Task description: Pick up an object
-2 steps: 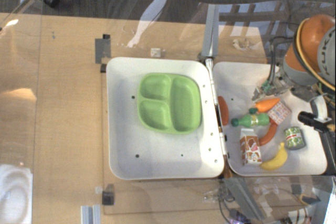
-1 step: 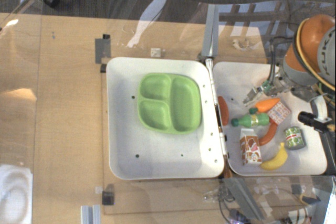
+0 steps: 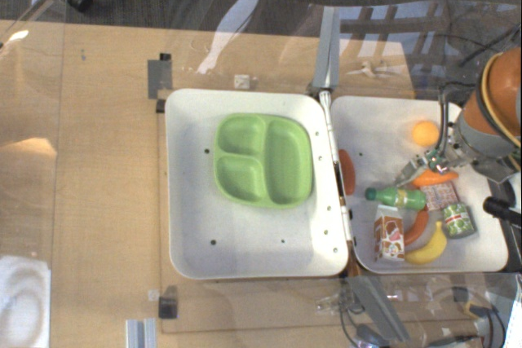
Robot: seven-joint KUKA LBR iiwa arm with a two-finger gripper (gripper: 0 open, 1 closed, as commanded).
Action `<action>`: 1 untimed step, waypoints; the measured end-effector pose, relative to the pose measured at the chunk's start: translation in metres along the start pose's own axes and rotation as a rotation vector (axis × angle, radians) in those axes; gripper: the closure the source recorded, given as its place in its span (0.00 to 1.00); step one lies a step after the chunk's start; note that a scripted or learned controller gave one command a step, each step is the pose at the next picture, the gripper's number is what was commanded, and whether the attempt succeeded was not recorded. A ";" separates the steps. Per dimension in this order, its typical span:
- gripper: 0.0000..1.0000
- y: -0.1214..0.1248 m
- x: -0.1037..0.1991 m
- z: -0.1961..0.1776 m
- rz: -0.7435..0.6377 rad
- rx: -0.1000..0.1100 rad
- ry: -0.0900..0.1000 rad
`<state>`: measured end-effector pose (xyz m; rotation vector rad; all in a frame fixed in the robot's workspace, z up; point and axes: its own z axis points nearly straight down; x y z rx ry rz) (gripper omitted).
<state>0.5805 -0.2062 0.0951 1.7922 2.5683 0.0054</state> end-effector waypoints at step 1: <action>1.00 0.006 0.001 -0.013 -0.005 -0.011 -0.003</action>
